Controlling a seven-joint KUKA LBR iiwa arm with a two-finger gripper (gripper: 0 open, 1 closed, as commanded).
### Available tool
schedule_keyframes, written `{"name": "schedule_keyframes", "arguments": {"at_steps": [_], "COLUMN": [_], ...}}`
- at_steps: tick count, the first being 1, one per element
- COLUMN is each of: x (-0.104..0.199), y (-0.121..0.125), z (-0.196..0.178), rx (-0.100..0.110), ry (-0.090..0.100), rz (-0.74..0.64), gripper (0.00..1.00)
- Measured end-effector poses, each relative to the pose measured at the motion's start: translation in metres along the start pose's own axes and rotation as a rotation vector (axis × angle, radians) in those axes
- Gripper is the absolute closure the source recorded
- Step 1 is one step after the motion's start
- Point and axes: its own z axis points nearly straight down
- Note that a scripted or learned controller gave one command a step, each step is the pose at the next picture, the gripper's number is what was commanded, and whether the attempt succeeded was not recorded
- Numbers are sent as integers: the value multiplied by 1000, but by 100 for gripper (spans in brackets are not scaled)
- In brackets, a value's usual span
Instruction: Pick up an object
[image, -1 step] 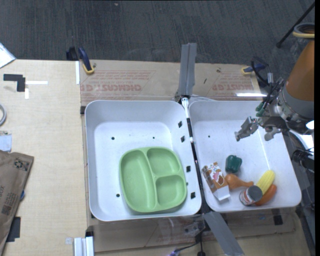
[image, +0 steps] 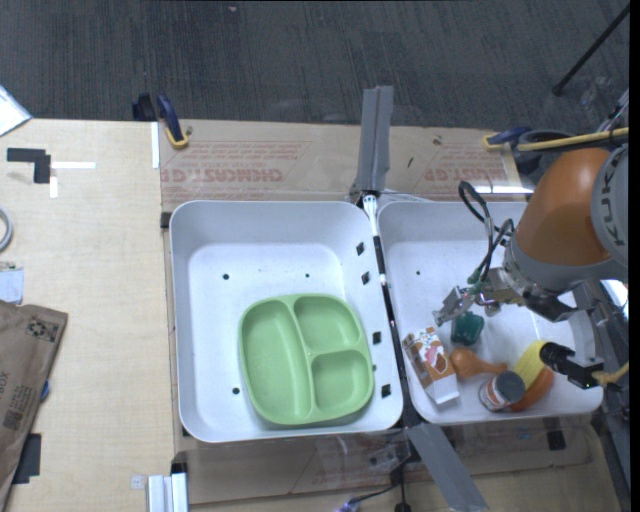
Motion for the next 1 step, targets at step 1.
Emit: {"name": "schedule_keyframes", "arguments": {"at_steps": [1], "x": [7], "y": [18], "z": [24], "rx": [0], "ry": [0], "rz": [-61], "gripper": [0]}}
